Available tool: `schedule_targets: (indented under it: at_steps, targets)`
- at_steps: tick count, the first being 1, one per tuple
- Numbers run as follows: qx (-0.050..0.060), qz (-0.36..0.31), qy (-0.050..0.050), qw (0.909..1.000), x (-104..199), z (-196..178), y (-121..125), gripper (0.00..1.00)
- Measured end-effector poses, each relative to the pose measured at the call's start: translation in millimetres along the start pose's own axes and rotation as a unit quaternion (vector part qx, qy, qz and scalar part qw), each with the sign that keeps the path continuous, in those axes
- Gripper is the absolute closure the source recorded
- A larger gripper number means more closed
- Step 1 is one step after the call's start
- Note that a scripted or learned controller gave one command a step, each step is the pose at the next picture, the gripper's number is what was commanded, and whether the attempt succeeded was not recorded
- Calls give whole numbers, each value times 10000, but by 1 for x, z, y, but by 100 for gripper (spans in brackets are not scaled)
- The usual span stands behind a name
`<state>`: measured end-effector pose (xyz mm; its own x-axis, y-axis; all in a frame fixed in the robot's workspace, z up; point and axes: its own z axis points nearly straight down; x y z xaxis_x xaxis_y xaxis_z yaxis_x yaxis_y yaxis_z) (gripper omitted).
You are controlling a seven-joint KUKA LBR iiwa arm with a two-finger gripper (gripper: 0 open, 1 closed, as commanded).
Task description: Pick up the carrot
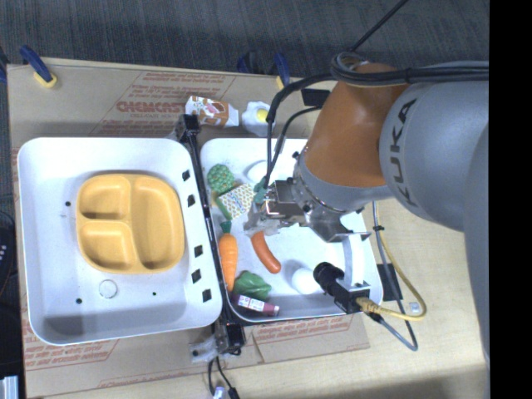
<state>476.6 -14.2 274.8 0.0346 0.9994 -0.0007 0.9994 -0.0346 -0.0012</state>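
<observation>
Orange carrot (227, 259) lies in the right bin (357, 302), hard against the bin's left wall, long axis running roughly up-down in the camera view, green top at the lower end next to a green leafy toy veg (253, 285). Nothing is touching it. The gripper (268, 212) hangs over the bin's middle, up and to the right of the carrot, w/ a second orange-red piece, sausage-shaped (266, 253), between the two, just below the fingertips. Can't tell whether the hand is open or closed; the metal parts are blurred together against the wrist, and nothing shows between them.

Step in hand, as I read it: approach, pre-grasp. No pick yet, carrot is flat on the bin floor.

Next move calls for:
- shift toward the bin's left wall and a bit nearer the camera-view bottom, so the tool sits over the carrot body, not over the sausage-shaped piece
- turn the wrist so the closing line crosses the carrot's short width
- keep the outer finger off the wall; very little room on that side, prob the tricky part
- come down mid-body, clear of the green veg at the lower end

Other stuff nearby: green dotted item (220, 177) and patterned packet (236, 199) further up the same bin, white egg-like object (304, 278) lower right. Yellow divided tray (130, 222) sits in the left bin (50, 306), not involved.
</observation>
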Motion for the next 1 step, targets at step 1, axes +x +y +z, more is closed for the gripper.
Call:
schedule_targets:
  at_steps: [1]
  targets:
    - [22, -292, 2, 9996, 55, 46, -3, 100]
